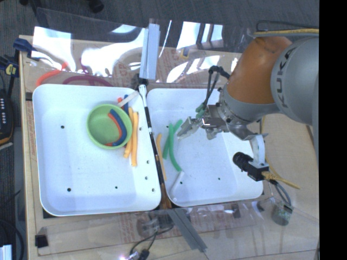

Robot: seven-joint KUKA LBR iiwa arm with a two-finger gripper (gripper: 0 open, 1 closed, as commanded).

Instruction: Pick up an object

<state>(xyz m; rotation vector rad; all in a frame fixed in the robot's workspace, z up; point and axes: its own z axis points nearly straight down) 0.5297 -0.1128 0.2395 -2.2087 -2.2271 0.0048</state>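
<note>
Two shallow white plastic bins (70,194); gripper (188,128) poised by the bent green strip (172,142), grip undeterminable. We judge approach underway; next, descend

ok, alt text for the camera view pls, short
A grey and orange robot arm reaches from the right, its tool over the right white bin near a bent green strip. The left white bin holds a green bowl and orange sticks.

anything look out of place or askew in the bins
Mildly: a thin orange stick in the right white bin lies against the divider wall between the bins, apart from the other orange sticks beside the green bowl in the left bin.
</note>
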